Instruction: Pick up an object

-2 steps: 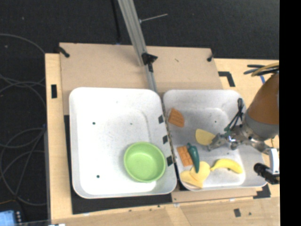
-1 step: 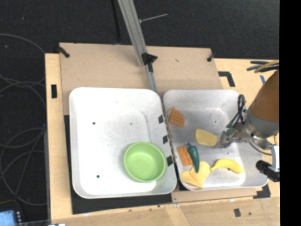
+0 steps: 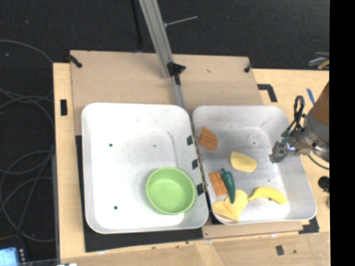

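One fixed camera looks down at a slant on the counter [image 3: 233, 248], both bins left of the hand [image 3: 282, 150].

The right bin [image 3: 288, 195] holds the small pieces. An orange waffle-like block [image 3: 208, 139] lies near its upper left corner. A pale yellow rounded lump [image 3: 243, 162] sits mid-bin. A second orange block [image 3: 217, 183] lies by the left wall, touching a dark green pepper [image 3: 228, 184]. Below them rests a yellow wedge [image 3: 231, 206], and a banana [image 3: 269, 195] curves just beside it. A green bowl [image 3: 170, 190] stands upright in the left bin [image 3: 111, 148], near its lower right corner.
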You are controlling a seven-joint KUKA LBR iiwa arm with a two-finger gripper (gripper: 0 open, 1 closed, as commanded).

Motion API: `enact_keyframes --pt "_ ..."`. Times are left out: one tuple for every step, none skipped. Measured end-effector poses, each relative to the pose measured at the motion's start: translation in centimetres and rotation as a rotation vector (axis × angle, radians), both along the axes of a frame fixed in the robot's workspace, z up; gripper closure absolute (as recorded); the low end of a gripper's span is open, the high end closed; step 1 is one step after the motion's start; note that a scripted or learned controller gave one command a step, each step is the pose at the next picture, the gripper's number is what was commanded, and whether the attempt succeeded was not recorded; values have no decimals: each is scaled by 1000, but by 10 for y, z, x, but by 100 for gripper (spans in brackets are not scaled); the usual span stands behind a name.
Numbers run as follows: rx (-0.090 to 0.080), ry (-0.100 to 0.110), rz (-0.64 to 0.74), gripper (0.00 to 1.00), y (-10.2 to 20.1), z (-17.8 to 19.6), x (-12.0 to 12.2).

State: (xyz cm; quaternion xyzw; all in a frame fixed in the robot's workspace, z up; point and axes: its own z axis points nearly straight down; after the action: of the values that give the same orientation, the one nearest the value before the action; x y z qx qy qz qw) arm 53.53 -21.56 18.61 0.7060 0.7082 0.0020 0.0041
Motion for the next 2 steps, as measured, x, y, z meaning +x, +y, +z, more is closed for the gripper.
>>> enact_keyframes --pt "1 1 1 100 0 44 2" --pt "2 3 3 100 -1 68 3"
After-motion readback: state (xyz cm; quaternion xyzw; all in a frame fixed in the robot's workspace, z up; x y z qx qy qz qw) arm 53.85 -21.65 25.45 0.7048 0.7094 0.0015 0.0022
